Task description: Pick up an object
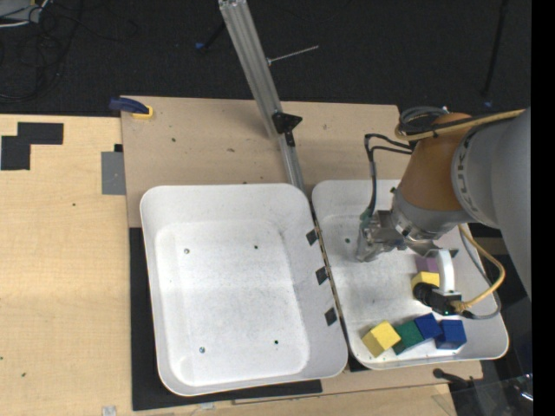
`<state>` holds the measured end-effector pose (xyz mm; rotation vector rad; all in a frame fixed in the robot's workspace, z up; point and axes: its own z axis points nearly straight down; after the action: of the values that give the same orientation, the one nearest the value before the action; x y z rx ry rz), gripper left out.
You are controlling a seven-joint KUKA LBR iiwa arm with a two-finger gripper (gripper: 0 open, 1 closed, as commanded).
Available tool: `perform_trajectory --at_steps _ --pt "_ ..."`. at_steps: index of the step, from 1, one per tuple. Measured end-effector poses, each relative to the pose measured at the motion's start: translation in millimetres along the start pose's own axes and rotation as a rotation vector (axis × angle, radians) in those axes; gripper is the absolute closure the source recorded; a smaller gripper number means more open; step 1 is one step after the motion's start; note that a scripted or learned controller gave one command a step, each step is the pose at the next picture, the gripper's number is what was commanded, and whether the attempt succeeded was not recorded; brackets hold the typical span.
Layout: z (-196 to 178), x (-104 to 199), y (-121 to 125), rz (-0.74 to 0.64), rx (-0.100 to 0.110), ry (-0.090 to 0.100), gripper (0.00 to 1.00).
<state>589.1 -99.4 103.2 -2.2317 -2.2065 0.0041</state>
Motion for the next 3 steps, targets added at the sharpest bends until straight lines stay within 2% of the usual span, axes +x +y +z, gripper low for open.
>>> perform_trajectory --at_steps 2,3 --pt "-114 -8 0 -0.010 -0.006 -0.001 1.00" --pt "-115 51 17 -0.015 -0.003 0.000 1.00"
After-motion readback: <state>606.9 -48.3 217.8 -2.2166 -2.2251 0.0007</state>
